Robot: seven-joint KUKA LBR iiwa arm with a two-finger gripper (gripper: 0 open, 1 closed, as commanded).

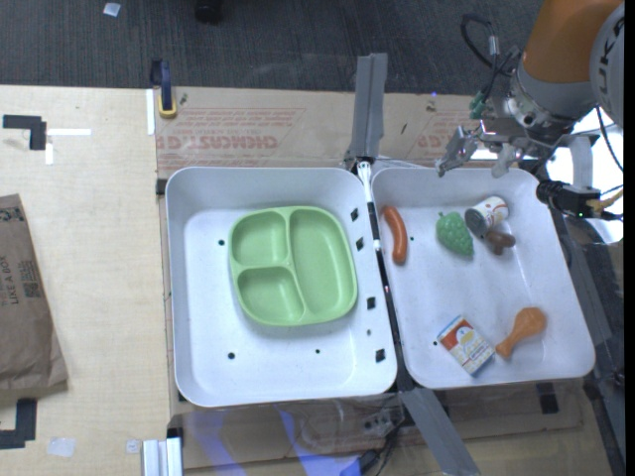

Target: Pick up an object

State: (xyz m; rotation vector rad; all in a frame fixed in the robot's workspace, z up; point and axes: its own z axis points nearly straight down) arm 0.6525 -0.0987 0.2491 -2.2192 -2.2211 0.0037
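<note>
With its fingers spread wide and empty, the end effector hovers above the right bin's far rim; next it must descend onto the nearby green grapes.

Right bin as landmark: orange sausage by its left wall, green grapes upper middle, white cup tipped beside them, small carton lower middle, chicken drumstick lower right.

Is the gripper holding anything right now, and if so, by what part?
Nothing is held. The gripper hovers open above the far edge of the right bin, with nothing between its fingers; the toys lie in the bin below.
</note>
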